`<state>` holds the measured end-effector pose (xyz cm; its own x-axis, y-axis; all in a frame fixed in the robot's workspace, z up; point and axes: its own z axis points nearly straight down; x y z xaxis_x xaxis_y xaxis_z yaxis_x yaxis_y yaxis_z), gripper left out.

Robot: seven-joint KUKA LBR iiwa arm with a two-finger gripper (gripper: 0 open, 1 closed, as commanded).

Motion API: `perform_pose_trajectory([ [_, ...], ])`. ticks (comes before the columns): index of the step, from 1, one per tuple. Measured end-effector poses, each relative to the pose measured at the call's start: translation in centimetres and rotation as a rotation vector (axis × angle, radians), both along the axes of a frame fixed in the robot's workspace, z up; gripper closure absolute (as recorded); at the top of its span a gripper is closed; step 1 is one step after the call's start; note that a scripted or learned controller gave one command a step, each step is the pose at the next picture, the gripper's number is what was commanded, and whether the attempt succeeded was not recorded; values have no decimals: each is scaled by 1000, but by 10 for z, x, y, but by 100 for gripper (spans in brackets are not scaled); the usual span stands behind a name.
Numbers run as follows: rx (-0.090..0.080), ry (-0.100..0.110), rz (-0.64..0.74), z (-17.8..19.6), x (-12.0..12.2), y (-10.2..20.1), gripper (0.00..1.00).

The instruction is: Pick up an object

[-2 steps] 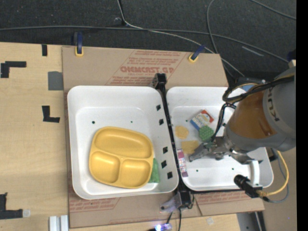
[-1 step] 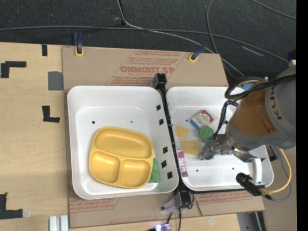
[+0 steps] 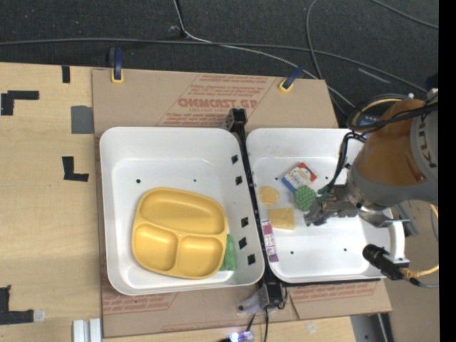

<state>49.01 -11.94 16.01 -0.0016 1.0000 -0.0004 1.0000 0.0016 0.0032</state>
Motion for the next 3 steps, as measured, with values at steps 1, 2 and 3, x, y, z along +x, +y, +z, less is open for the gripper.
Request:
perform_pose_trajectory([
  [1, 0, 1, 0, 42, 1, -2, 100],
  [2, 0, 1, 0, 73, 2, -2, 100],
  [3, 2, 4, 5, 81, 13, 49, 100],
])
